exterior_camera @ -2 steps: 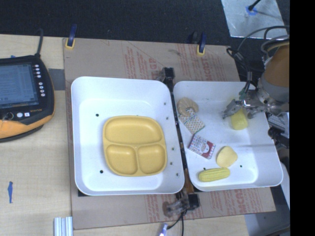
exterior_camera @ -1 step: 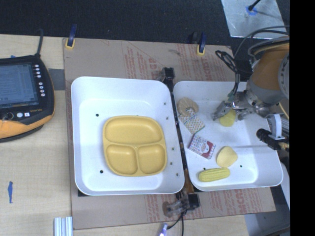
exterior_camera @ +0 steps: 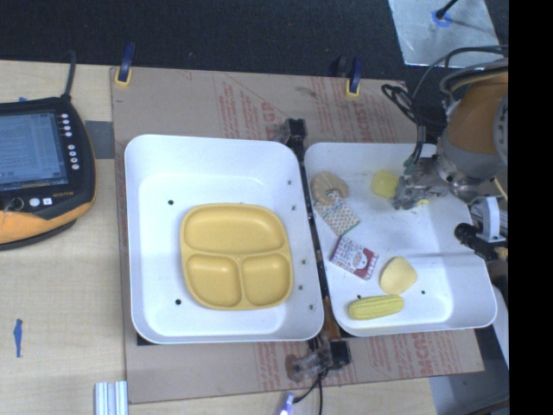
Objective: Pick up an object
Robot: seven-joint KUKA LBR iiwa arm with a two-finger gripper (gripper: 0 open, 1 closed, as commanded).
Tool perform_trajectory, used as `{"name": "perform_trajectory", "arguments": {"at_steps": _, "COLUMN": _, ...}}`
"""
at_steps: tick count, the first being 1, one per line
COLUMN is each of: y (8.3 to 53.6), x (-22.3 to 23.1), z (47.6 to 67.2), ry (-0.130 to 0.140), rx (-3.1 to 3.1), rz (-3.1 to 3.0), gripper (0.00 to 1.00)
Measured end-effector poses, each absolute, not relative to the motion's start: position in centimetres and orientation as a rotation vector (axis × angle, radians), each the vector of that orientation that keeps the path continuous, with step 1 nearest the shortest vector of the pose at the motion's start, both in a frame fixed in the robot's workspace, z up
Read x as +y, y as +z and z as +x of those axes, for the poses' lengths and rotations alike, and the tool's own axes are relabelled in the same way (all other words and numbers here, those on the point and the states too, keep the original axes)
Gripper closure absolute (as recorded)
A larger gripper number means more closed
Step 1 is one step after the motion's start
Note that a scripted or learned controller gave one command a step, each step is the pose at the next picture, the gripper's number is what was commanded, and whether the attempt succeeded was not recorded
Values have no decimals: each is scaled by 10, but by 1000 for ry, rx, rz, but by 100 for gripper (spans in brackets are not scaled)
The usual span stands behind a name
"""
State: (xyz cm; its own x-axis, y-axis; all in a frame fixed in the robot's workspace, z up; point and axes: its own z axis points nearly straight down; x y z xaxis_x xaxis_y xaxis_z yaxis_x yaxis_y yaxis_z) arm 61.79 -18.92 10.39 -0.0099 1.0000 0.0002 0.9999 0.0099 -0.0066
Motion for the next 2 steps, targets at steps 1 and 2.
{"name": "perform_trajectory", "arguments": {"at_steps": 1, "y": 153, "x": -127, "z": 578, "ry": 5, "rx": -2229, "rz": -2210, "gripper": 100}}
{"name": "perform_trajectory", "arguments": {"at_steps": 2, "y": 152, "x": -127, "z": 578, "ry": 7, "rx": -2228, "rz": -2211, "gripper": 0}}
